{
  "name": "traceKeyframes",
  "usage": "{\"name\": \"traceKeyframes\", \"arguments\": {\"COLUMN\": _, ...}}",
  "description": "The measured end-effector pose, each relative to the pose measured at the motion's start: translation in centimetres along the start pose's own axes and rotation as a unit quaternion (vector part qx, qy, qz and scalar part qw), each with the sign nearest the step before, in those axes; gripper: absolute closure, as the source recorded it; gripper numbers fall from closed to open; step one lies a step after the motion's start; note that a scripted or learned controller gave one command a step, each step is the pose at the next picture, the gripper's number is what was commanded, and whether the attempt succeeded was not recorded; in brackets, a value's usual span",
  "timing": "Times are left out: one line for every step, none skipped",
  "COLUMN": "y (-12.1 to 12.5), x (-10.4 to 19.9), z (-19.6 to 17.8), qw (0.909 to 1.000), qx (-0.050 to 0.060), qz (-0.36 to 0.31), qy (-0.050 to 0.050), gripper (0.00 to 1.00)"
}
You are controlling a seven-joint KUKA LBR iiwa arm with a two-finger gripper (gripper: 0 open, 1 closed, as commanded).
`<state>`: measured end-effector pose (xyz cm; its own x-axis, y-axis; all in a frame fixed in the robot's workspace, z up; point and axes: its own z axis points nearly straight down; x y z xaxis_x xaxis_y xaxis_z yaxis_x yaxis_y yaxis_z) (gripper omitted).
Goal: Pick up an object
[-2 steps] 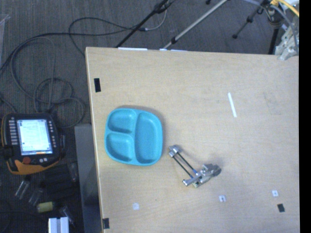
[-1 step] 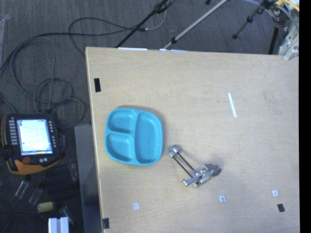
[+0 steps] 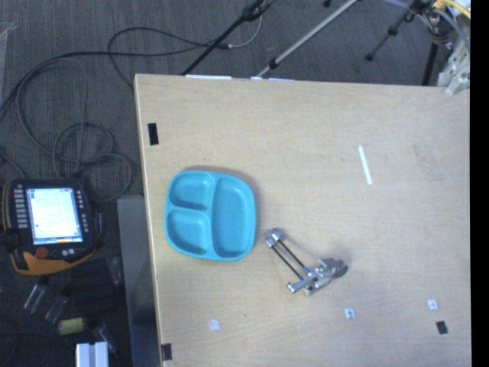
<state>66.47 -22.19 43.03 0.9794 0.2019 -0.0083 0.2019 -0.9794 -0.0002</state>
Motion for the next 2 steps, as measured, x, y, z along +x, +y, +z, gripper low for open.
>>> {"name": "traceKeyframes", "arguments": {"y": -0.07, "x": 0.03, "z": 0.04, "qw": 1.0000, "qx": 0.000, "qz": -0.007, "qy": 0.000, "gripper": 1.00}}
{"name": "traceKeyframes", "arguments": {"y": -0.06, "x": 0.04, "z": 0.04, "qw": 1.0000, "qx": 0.000, "qz": 0.000, "qy": 0.000, "gripper": 1.00}}
